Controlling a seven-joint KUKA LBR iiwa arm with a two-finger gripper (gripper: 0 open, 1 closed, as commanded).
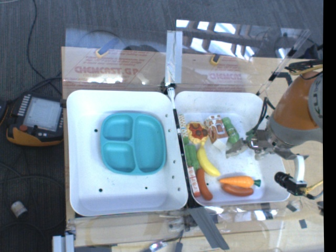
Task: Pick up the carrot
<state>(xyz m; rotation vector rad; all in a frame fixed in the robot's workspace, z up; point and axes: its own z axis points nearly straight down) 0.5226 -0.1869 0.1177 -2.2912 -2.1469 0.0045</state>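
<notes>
Carrot [238,181] atop a half-hidden sausage [239,190], fingers [234,148] above it, their spread unclear

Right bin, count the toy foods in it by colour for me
Orange: 1, the carrot
Yellow: 1, the banana
Red or reddish-brown: 2
Green: 2
Mixed colours: 2
Total: 8; the pieces crowded along the bin's left wall are hard to separate.

Grey arm [315,114] w/ orange band
</notes>
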